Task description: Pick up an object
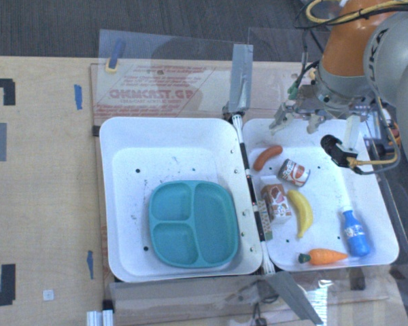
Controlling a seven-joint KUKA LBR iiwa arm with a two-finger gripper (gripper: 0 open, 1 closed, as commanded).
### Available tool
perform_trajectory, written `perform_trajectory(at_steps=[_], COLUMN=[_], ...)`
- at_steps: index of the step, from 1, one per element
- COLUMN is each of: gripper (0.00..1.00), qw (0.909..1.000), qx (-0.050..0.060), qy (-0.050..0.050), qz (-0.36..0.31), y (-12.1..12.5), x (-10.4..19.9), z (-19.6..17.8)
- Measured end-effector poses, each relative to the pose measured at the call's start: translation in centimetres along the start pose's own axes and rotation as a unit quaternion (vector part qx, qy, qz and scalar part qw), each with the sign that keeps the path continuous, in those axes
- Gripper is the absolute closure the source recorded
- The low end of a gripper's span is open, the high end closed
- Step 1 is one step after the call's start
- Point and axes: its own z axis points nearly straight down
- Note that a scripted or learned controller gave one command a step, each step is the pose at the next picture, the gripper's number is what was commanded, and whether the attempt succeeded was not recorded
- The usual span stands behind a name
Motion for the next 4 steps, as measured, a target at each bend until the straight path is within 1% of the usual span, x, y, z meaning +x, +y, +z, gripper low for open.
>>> perform_trajectory(at_steps=[1, 2, 3, 4], gripper=[0.0, 1.0, 0.0, 0.0], qw=[0.9995, 0.9995, 0.9995, 0.9948], qx=[0.0, -0.003, -0.003, -0.001], qy=[0.0, 0.0, 0.0, 0.001], qz=[-0.03, -0.031, -0.031, -0.102], y=[0.0, 0.2, 0.2, -4.6], x=[-0.9, -0.8, -0.8, -1.6], z=[9.9, 8.6, 8.7, 9.7])
